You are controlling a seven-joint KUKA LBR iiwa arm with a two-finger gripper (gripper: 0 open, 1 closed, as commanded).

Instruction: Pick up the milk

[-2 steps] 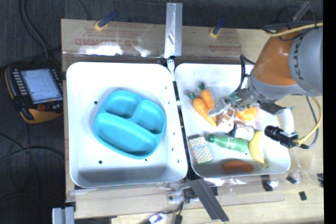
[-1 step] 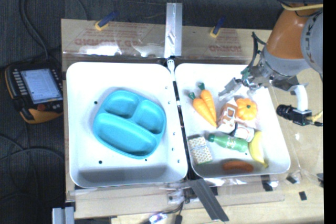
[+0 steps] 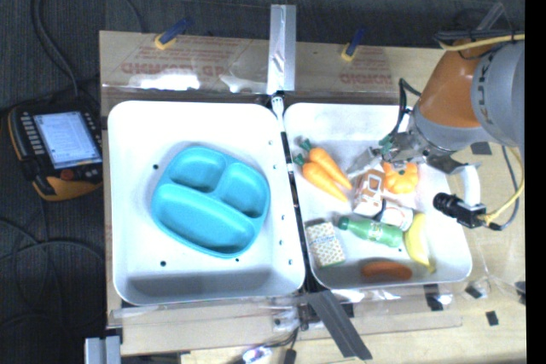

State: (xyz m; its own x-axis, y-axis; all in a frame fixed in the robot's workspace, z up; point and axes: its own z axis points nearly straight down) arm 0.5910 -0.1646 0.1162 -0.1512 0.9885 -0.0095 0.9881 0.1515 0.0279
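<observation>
The milk (image 3: 369, 188) is a small white carton with orange-brown print, lying tilted in the middle of the right bin (image 3: 341, 119). It rests between two carrots (image 3: 324, 169) on its left and an orange toy (image 3: 403, 178) on its right. My gripper (image 3: 389, 152) hangs just above and behind the carton, at the end of the grey arm with its orange band (image 3: 448, 94). Nothing can be made out between its tips.
In the right bin a green bottle (image 3: 372, 229) lies just in front of the milk, with a banana (image 3: 416, 241), a brown sausage (image 3: 386, 270) and a speckled square block (image 3: 326, 243) around it. A blue divided plate (image 3: 212, 199) sits in the left bin (image 3: 136, 268).
</observation>
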